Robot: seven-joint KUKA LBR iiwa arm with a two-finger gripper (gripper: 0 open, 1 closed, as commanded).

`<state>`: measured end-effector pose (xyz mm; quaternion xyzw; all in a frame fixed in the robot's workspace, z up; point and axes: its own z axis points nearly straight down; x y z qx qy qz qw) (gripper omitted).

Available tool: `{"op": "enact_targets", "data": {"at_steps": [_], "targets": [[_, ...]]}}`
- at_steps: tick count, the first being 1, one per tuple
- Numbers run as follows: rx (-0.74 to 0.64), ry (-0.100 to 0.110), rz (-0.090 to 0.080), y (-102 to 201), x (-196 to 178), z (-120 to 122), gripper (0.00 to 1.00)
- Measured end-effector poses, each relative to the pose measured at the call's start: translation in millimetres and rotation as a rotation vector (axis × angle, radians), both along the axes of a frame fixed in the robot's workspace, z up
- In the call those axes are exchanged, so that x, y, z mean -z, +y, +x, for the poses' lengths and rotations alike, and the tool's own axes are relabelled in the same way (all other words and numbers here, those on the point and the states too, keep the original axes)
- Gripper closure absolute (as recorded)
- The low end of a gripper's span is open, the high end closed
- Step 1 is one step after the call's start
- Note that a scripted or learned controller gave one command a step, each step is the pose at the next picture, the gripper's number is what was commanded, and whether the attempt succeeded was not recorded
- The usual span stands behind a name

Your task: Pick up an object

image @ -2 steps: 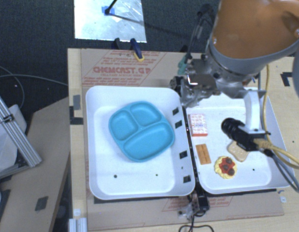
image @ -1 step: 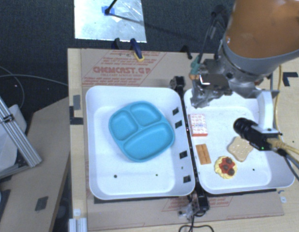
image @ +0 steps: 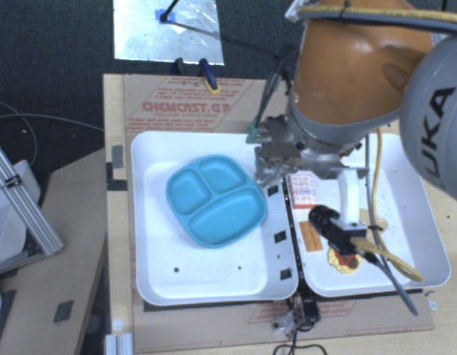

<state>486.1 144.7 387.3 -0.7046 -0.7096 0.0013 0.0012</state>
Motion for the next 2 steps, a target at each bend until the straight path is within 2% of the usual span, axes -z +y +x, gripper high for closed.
{"op": "enact_targets", "data": {"at_steps": [1, 2], "targets": [[0.010, -0.013, 0.001, -46, -60, 1, 1.00], [0.008, -0.004, 0.000, -61, -29, 1, 1.00]]}}
